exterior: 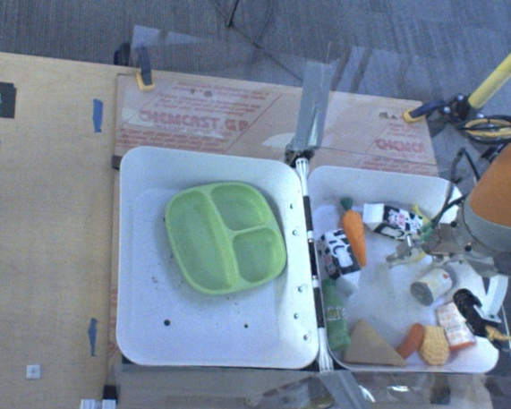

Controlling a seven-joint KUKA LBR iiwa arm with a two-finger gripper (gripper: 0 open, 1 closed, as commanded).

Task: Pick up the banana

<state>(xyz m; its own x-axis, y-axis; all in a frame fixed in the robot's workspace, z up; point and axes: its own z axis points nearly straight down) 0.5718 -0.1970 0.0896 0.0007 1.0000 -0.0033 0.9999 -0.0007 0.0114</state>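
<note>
On the table (27, 240), behind red-printed "CHEMCAST" cardboard (192, 117), sit two white bins: the left bin (137, 314) holds one green three-part plate (225, 237), the right bin (378, 188) one carrot (354, 236), one green bottle (335, 316) and clutter where the banana cannot be made out, under the claw (411, 252), whose state I cannot tell.

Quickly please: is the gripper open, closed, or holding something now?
Gripper: it cannot be told from this view. It is above the right bin.

Robot lab: plywood bench (38, 223), white bins (132, 318), blue tape marks (97, 115), cables (247, 9).
</note>
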